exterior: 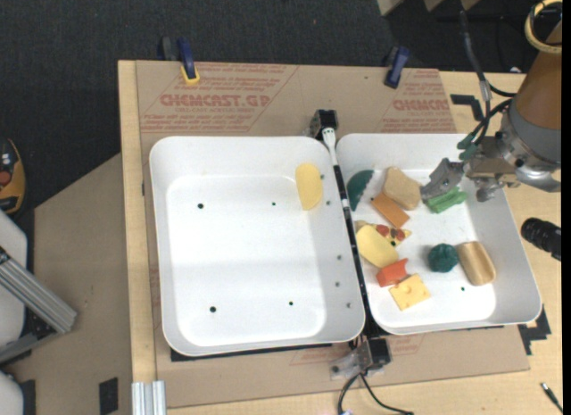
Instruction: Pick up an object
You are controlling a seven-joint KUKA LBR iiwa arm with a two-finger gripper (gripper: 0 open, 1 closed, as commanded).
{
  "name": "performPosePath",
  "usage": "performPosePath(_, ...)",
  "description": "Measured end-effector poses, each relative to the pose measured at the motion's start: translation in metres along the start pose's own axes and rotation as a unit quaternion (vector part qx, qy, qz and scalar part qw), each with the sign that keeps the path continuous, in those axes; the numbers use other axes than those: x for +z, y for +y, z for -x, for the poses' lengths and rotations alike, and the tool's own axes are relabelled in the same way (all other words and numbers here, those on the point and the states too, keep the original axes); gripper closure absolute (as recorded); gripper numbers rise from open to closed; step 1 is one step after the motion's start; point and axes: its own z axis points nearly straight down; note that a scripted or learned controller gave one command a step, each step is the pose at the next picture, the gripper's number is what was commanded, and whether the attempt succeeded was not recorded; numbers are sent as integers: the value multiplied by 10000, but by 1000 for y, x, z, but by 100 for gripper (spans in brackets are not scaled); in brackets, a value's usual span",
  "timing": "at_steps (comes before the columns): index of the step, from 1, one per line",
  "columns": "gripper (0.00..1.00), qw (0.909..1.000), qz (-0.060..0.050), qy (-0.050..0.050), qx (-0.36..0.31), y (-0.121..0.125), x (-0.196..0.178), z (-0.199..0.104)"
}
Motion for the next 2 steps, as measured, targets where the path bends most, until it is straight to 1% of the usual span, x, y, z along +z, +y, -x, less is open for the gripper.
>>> performPosePath(1,100,10000,15,-3,-3,1,-11,0)
performPosePath(2,100,9999,114,-22,-10,-13,-229,1)
